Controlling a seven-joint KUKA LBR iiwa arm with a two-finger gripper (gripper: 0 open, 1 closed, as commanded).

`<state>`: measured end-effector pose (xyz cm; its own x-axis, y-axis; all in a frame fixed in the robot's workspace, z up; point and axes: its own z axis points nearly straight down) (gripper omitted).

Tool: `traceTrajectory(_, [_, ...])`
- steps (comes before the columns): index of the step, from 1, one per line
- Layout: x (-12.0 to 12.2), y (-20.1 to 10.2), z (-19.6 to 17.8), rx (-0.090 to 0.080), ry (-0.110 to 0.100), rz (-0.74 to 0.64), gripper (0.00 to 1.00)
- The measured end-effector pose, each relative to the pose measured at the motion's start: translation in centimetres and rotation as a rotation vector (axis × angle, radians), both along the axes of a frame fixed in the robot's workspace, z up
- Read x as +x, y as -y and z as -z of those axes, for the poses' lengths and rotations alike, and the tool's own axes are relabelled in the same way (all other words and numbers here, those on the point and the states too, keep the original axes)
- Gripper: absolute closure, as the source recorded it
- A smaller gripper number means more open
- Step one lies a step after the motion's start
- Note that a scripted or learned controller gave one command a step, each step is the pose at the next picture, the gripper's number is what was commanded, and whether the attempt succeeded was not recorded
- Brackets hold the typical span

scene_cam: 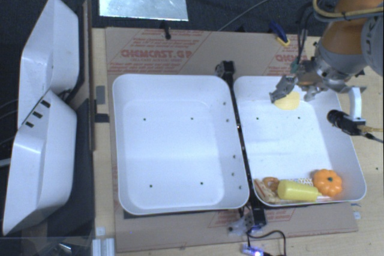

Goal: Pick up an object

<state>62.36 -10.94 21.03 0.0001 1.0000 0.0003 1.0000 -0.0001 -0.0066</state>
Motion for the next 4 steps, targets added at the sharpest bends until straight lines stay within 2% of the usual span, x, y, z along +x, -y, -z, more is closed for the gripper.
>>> traceTrajectory(1, [0.2, 0.0, -0.4, 0.000, 0.008, -0.001, 0.00])
traceTrajectory(2, [-0.1, -0.4, 5.7, 0.000, 0.003, -0.001, 0.00])
traceTrajectory(4, [0.0, -0.3, 12.7, 0.000, 0.006, 0.000, 0.00])
